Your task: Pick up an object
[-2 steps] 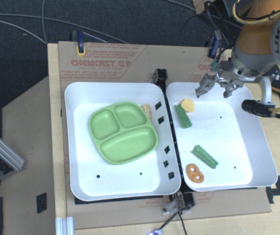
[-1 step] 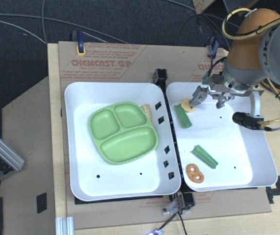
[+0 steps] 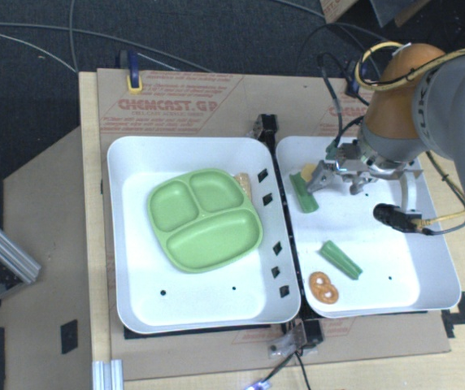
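In the right bin [image 3: 428, 275] lie a green stick [image 3: 302, 192] near the divider, a second green stick [image 3: 340, 260] lower down, and an orange pretzel-shaped piece [image 3: 323, 288] at the front. My gripper [image 3: 341, 180] hangs over the bin's back part, just right of the upper green stick. Its fingers stand apart, open, with nothing between them. The grey arm with its orange band [image 3: 399, 104] comes in from the upper right.
The left bin [image 3: 135, 283] holds a green divided plate [image 3: 206, 218] with a small tan piece [image 3: 243, 184] at its upper right edge. A black divider rail [image 3: 280, 218] runs between the bins. A black part with a yellow cable [image 3: 397, 216] hangs beside the gripper.
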`<state>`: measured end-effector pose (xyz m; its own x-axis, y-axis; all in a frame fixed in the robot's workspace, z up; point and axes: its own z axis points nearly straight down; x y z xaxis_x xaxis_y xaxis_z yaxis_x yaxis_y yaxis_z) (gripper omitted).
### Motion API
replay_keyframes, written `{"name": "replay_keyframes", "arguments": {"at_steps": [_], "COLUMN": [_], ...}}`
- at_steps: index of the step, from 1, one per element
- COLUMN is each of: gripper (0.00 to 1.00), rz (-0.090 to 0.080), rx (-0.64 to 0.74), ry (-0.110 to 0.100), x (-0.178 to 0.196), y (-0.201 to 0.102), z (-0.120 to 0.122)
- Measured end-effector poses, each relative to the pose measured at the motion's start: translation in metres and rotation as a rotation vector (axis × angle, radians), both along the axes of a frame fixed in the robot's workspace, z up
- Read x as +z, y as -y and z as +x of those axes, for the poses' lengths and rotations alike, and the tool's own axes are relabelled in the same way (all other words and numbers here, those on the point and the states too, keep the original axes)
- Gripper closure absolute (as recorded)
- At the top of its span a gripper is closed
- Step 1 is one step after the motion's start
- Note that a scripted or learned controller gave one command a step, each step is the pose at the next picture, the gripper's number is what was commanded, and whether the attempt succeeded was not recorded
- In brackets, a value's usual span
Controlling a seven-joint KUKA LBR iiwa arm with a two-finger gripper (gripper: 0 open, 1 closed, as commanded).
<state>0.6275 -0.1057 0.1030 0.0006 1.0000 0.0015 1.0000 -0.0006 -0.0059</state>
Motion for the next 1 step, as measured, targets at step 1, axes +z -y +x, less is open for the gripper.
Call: {"name": "replay_keyframes", "arguments": {"at_steps": [1], "gripper": [0.00], "rz": [0.000], "rx": [0.000], "ry": [0.006], "x": [-0.0161], "y": [-0.0002], "z": [0.0014]}}
